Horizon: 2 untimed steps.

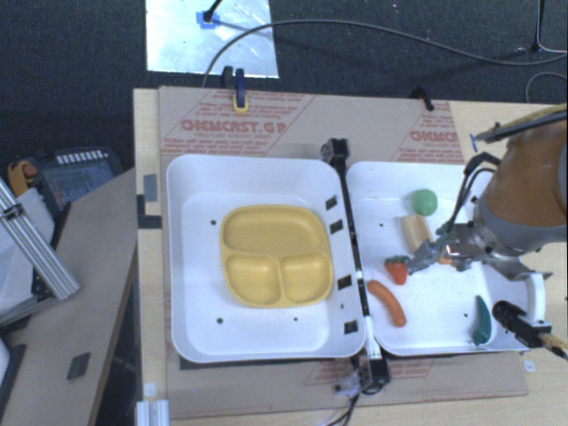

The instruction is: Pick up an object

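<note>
In the right bin my gripper reaches in from the right and hangs low over the bin floor. Its tip is right beside a small red piece with a green top, close to it or touching it. A tan block lies just above the gripper's tip. Further back sits a green ball. An orange-red sausage shape lies near the bin's left wall, and a teal piece rests at the front right.
The left bin holds a yellow divided plate. A black divider runs between the two bins. The grey and orange arm covers the right bin's right side. A black fitting sits by the teal piece.
</note>
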Each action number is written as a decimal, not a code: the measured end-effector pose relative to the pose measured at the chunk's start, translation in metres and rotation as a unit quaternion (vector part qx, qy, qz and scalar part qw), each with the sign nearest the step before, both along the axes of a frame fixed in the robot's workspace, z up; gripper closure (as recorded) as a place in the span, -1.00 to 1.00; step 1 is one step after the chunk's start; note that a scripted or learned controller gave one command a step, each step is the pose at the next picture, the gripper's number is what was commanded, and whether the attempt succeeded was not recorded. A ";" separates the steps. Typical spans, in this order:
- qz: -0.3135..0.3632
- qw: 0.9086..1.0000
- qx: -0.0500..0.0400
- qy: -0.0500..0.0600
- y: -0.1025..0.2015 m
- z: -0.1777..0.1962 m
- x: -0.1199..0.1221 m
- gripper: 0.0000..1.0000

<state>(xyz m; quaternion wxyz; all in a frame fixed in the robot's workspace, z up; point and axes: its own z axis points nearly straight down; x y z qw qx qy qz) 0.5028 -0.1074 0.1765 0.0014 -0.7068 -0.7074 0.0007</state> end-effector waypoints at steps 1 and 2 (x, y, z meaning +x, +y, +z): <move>0.000 1.000 0.000 0.000 -0.001 -0.043 -0.005 -1.00; 0.000 1.000 0.000 -0.001 -0.001 -0.094 -0.005 -1.00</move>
